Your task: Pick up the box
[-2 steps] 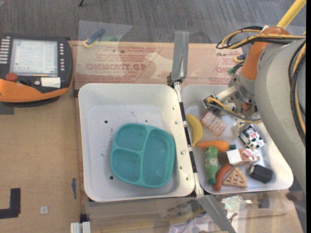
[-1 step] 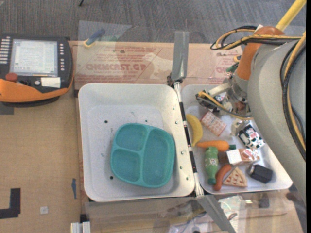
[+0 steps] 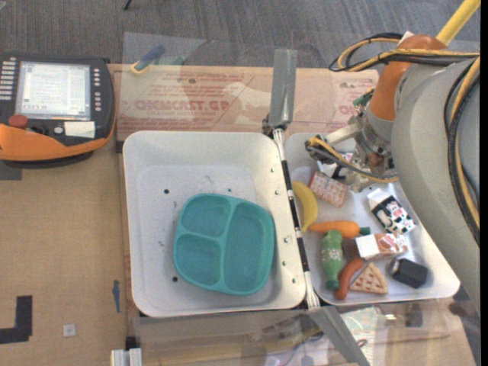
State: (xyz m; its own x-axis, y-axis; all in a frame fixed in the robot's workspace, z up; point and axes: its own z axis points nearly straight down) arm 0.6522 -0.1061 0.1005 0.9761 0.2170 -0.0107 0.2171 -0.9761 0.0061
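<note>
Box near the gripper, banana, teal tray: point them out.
box (image 3: 329, 189), camera view, middle of its patterned top face
banana (image 3: 306, 204), camera view, middle of its curve
teal tray (image 3: 225, 244), camera view, central divider between compartments

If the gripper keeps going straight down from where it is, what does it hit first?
Most likely the small pink box, which lies just below the gripper near the back of the right bin. Depth is unclear from this slant, so it could miss it.

I see the box (image 3: 329, 190) lying flat in the right bin (image 3: 446, 269); it is small, pinkish with red print, tilted, just beside the banana (image 3: 306, 204).
</note>
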